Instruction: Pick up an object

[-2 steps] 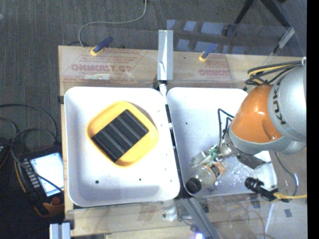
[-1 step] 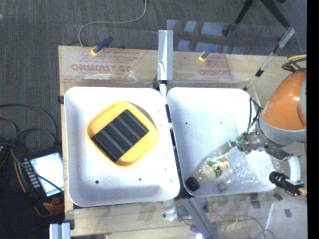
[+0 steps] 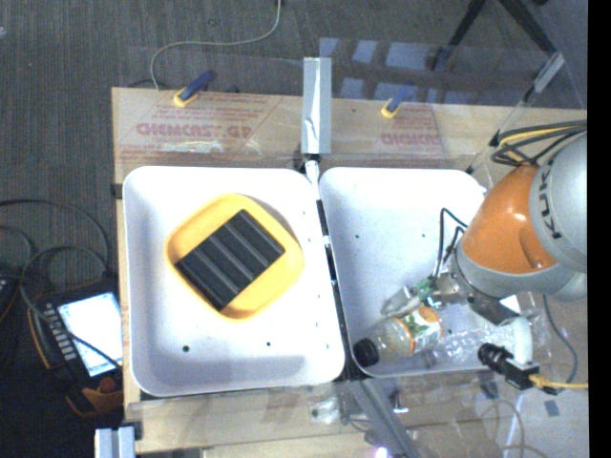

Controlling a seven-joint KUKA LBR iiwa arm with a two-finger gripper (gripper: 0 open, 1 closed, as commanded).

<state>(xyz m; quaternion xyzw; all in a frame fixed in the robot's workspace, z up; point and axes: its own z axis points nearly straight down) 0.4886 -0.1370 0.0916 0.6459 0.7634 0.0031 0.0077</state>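
Note:
A clear plastic bottle (image 3: 412, 338) with a black cap and an orange and green label lies on its side along the front edge of the right bin (image 3: 382, 227), cap pointing left. My gripper (image 3: 418, 300) is low in that bin, just above and behind the bottle's label, close to it or touching it. The wrist and the orange band (image 3: 506, 232) hide much of the gripper. In the left bin (image 3: 153, 332) lies a yellow rounded thing (image 3: 191, 241) with a black ribbed panel on top.
The divider between the two bins (image 3: 325, 246) runs just left of the bottle's cap. The bottle's crumpled clear body reaches toward the right bin's front right corner (image 3: 477, 351), under my wrist.

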